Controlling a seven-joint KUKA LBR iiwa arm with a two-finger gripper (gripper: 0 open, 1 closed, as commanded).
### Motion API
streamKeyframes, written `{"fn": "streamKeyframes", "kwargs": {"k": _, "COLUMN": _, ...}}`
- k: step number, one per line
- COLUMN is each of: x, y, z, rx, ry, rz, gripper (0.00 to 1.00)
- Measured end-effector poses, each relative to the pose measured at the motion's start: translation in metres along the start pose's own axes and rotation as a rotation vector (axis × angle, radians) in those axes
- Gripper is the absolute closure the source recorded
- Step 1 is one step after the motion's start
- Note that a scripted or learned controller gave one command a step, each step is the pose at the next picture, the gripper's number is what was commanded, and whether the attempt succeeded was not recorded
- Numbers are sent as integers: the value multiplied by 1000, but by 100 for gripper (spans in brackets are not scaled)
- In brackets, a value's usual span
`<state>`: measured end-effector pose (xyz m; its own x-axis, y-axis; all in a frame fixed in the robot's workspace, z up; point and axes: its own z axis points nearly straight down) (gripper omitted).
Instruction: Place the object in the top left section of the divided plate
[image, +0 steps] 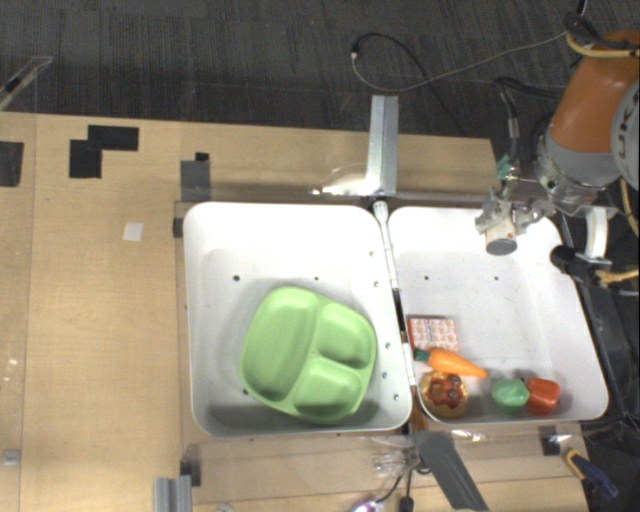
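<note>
Green divided plate (309, 353) tilted at the left bin's (215, 250) six o'clock, patterned card (433, 330), carrot (450, 363), berry cluster (444, 392), green piece (510, 394), red piece (543, 393) at the right bin's (560, 300) six o'clock, gripper (500, 232) at its one o'clock, opening impossible to tell.

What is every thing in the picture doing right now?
Green divided plate: lying in the left bin, nothing in its sections.
Carrot: lying in the right bin, near its front.
Small patterned box: lying flat just behind the carrot.
Green toy: at the right bin's front, next to a red toy.
Hand: up over the right bin's back edge, away from the toys.
</note>
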<state>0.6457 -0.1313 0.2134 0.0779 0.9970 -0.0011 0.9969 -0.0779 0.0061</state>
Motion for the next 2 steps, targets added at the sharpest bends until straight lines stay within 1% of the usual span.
{"fn": "streamKeyframes", "kwargs": {"k": 1, "x": -26, "y": 16, "z": 54, "rx": 1, "ry": 0, "rz": -182, "gripper": 100}}
{"fn": "streamKeyframes", "kwargs": {"k": 2, "x": -51, "y": -45, "z": 94, "rx": 1, "ry": 1, "rz": -345, "gripper": 100}}
